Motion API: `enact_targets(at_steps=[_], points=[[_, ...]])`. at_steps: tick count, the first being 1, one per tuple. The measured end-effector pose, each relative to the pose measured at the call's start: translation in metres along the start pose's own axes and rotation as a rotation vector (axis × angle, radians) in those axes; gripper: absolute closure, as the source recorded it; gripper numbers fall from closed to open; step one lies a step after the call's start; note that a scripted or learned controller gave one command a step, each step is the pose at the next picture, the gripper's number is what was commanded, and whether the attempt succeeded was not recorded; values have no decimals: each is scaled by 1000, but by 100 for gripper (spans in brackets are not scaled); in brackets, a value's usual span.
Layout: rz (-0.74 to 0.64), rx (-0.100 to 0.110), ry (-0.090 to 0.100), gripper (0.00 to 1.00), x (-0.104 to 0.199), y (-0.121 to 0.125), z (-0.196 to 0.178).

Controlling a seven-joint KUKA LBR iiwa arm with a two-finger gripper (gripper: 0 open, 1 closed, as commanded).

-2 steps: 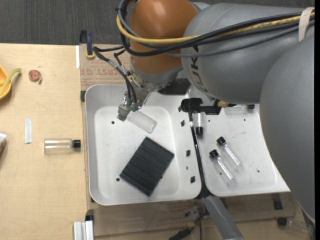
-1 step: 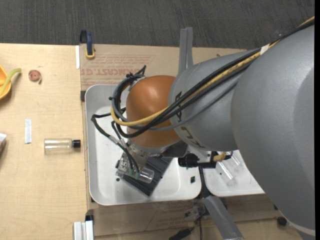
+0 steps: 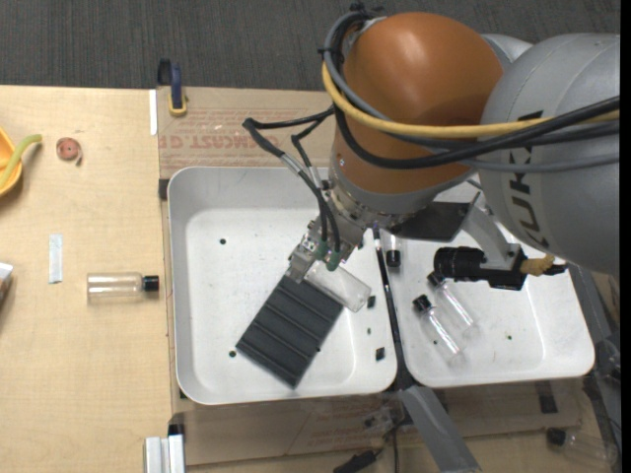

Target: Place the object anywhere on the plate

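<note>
Clear vial (image 3: 341,286) meets the ribbed black plate's (image 3: 291,331) upper edge, centre frame, under my end effector (image 3: 320,251), presumably for placement; I cannot tell its grip.

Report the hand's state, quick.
Hand: cannot be told whether open or closed; it is at the upper end of the plate.

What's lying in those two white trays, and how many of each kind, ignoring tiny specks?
Dark grey ribbed rectangular plate: 1
Clear plastic vials with black caps: 2
Clear plastic piece at the plate's upper end: 1
Total: 4
</note>
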State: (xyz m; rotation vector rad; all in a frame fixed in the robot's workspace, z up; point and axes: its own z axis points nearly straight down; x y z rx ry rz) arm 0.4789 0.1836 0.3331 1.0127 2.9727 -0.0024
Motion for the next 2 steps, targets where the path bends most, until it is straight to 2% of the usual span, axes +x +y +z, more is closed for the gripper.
enact_targets(at_steps=[1,2], points=[[-59,3,2,100,22,30,105],[-272,-2,-1,100,-23,21,-109]])
